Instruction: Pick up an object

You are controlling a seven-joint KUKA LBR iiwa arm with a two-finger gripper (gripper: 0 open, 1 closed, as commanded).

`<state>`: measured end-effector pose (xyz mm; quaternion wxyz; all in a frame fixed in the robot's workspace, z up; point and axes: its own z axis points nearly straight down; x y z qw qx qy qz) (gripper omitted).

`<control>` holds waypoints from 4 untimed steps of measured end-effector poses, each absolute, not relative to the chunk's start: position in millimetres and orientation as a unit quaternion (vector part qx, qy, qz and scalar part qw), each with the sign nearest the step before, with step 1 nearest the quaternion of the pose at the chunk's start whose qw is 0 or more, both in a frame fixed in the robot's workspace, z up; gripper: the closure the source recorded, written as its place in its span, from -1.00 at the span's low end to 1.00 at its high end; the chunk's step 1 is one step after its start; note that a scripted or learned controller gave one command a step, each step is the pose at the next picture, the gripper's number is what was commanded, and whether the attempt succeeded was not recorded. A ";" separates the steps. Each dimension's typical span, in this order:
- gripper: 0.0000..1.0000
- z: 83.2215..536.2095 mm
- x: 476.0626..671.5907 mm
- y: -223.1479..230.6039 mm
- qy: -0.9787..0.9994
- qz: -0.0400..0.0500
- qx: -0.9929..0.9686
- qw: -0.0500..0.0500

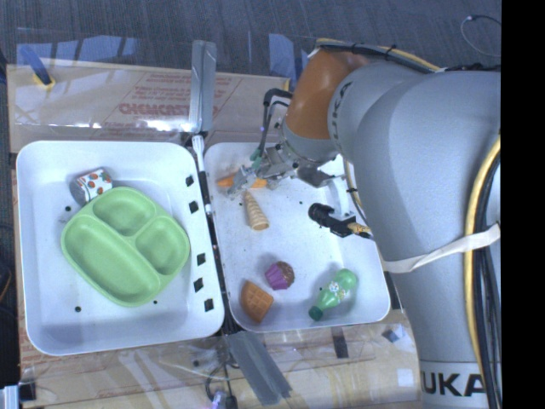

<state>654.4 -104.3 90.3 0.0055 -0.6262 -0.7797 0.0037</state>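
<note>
The arm reached in from the right, its gripper (253,174) low over the far left corner of the right bin (298,318); its bulk hid that bin's far right part. The tool's state could not be told. A small orange piece (226,181) lay just left of it, too small to identify, and a tan cone (255,211) just near of it. The left bin (34,228) held a green tray (124,244) and a partly covered can (90,182)

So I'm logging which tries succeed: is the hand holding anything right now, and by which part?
It cannot be told. The hand is low at the back of the right white bin, by a small orange piece, with nothing clearly gripped.
</note>
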 end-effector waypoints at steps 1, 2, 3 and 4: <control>-1.00 91.6 582.6 -103.2 -0.781 0.001 -0.625 0.001; -1.00 92.2 632.0 -97.9 -0.783 0.000 -0.622 0.000; 1.00 102.7 632.6 -97.2 -0.785 0.000 -0.620 0.000; 1.00 93.6 589.5 -138.1 -0.876 0.000 -0.483 0.000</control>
